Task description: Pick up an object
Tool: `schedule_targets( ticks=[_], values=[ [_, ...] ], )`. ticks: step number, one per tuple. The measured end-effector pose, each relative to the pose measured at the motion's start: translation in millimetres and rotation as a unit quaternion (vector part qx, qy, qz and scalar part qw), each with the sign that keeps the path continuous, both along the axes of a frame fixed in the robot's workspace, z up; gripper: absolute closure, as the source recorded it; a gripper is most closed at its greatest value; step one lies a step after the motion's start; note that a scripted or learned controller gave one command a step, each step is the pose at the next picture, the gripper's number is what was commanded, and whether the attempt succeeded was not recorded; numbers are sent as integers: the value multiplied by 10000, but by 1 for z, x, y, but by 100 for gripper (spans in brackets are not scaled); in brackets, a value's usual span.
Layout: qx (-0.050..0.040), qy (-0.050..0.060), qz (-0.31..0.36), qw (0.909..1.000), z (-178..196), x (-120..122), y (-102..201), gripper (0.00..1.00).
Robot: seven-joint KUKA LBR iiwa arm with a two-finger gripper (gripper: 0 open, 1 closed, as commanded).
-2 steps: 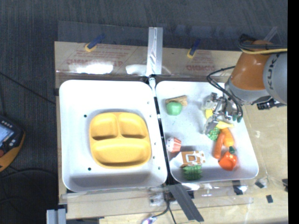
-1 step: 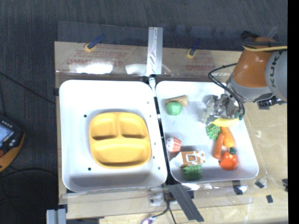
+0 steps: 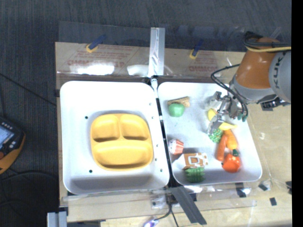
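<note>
From my station I see the arm reaching in from three o'clock, its orange band over the upper right corner of the right bin. The gripper hangs low over that bin's right half, and I cannot tell how it is set from this slant.

Right under and around it sits a cluster: a yellow piece touching the gripper's tip, a small green bumpy piece just below at six o'clock, then a carrot lying tilted, and a tomato at its lower end near the bin's lower right corner.

At nine o'clock from the gripper, well apart, a green ball rests against a tan piece. Toward seven o'clock lie a cupcake by the divider, a small carton, and a green block touching the carton's lower side.

The left bin holds a yellow divided tray at its centre.
</note>
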State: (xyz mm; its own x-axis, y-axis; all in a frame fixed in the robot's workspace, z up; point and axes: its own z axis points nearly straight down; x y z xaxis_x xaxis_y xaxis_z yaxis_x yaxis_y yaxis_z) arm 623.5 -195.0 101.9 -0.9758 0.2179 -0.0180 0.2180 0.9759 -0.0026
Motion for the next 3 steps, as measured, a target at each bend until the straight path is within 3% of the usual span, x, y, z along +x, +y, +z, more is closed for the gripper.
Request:
schedule_targets(
  ticks=[1,2,3],
  values=[
    [25,18,-188,9998,-12,-11,2,0],
    [1,-5,-177,9998,0,-9,3,100],
    [5,0,-198,9998,-9,-111,9,100]
  ],
)
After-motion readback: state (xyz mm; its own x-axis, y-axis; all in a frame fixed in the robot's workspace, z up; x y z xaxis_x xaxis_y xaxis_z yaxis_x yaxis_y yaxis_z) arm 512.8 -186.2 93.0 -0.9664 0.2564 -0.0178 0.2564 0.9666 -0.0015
